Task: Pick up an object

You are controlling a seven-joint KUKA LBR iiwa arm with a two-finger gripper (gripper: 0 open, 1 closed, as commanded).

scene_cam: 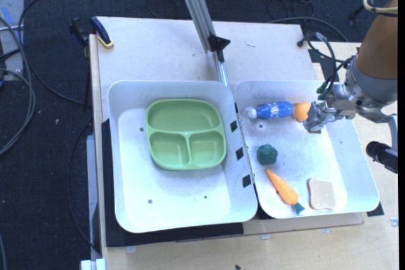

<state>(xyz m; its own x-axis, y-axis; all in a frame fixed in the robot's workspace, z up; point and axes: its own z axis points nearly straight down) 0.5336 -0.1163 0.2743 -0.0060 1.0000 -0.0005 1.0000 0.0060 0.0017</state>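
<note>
Landmark: green divided plate [186, 133], in the left bin [126, 199]. All places below are rel. to it.

Bread slice [321, 193]: far right of plate and nearer the camera, by the right bin's [354, 155] near corner. Flat, no real long axis.

Toy carrot [283, 186]: right of plate, nearer cam, just left of the bread. Long axis diagonal; orange tip points up-left toward plate, green top points down-right.

Dark green lump [267, 153]: right of plate, level w/ its near rim. Roundish, no axis to speak of.

My gripper [314, 121]: well right of plate, about level w/ its middle, low over the right bin. Fingers: can't tell how they stand, too small and dark from this angle. Nothing seen between them.

Orange ball [302, 110]: right of plate, level w/ its far half, just left of my gripper, touching the bottle's end or nearly so.

Blue bottle [272, 111]: my likeliest target, judging by where I am. Right of plate, lying on its side. Long axis runs about left-right; white cap end points left toward plate, base toward the ball.

Risk 1: I come down on the ball/bottle seam, and get neither. Cause: they sit tight together.

Risk 2: bottle rolls off. Cause: round body on its side; a grip along the axis instead of across it would slip.

Risk 3: ball gets nudged and rolls away. Cause: it's right beside my fingers.
</note>
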